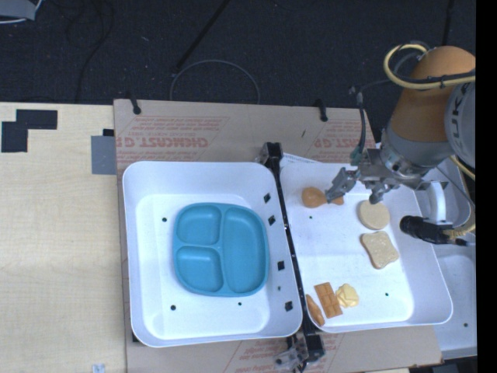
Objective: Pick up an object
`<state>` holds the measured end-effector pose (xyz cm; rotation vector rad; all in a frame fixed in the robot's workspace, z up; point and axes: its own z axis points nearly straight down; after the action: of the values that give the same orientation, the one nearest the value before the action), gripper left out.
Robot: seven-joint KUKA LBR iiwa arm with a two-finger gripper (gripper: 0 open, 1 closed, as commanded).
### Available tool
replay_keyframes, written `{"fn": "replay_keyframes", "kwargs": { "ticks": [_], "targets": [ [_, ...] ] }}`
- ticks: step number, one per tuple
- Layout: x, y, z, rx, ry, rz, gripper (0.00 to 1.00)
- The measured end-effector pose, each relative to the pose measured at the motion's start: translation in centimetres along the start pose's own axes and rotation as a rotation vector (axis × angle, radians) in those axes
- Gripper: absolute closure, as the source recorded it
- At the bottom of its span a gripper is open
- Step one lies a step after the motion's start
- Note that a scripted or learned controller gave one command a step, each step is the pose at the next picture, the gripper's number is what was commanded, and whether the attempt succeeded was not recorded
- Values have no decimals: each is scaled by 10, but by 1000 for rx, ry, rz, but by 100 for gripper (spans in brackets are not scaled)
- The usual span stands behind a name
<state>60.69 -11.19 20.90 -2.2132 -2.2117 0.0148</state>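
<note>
Bench is pale wood (54, 231) with a cardboard sheet (202, 134) under two white bins, reversed print on the cardboard. Dark carpet (233, 29) behind, cables trailing across it (one loops just past the cardboard edge). Black and grey tape patches (31, 127) on the wood at left.

Left bin (147, 189) holds a blue three-compartment plate (220, 249), roughly centred, flat.

Right bin (419, 286) holds the food pieces: brown roll (313, 198) near the back left, round pale biscuit (373, 214), toast slice (379, 249) just in front of it, and a cluster at the front left: orange stick (314, 309), cracker (327, 299), yellow lump (347, 294) touching or nearly so.

Arm reaches in from the right, gripper (359, 186) low over the back of the right bin, fingers spread apart, nothing between them. One fingertip (338, 189) sits just beside the roll, the other (378, 193) just behind the biscuit. Can't tell whether either is touching.
</note>
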Motion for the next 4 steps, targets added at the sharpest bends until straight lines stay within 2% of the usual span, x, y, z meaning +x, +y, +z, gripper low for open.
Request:
{"fn": "replay_keyframes", "kwargs": {
  "ticks": [1, 2, 3, 4],
  "targets": [
    [0, 3, -7, -12, -1, -2, 0],
    [2, 10, 39, -9, -1, -2, 0],
    [6, 5, 103, -7, -1, -1, 0],
    [8, 5, 123, -9, -1, 1, 0]
  ]
}}
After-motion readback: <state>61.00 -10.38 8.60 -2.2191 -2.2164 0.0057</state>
